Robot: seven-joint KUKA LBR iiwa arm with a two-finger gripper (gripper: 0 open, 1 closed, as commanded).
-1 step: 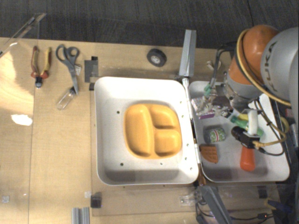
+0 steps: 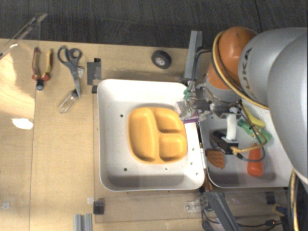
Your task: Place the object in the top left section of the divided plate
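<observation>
A yellow divided plate (image 2: 157, 134) lies in the middle of the left white bin (image 2: 113, 143); it has one long section on its left and two smaller ones on its right. My gripper (image 2: 190, 110) hangs over the rim between the two bins, just off the plate's upper right corner. It is shut on a small purple object (image 2: 189, 119) that pokes out below the fingertips. All sections of the plate are bare.
The right bin (image 2: 231, 179) holds a brown round piece (image 2: 216, 159), an orange-red piece (image 2: 255, 166) and a green piece (image 2: 251, 127), partly under the arm. Scissors (image 2: 72, 64), pliers (image 2: 41, 66) and a black roll (image 2: 161, 58) lie on the bench behind the bins.
</observation>
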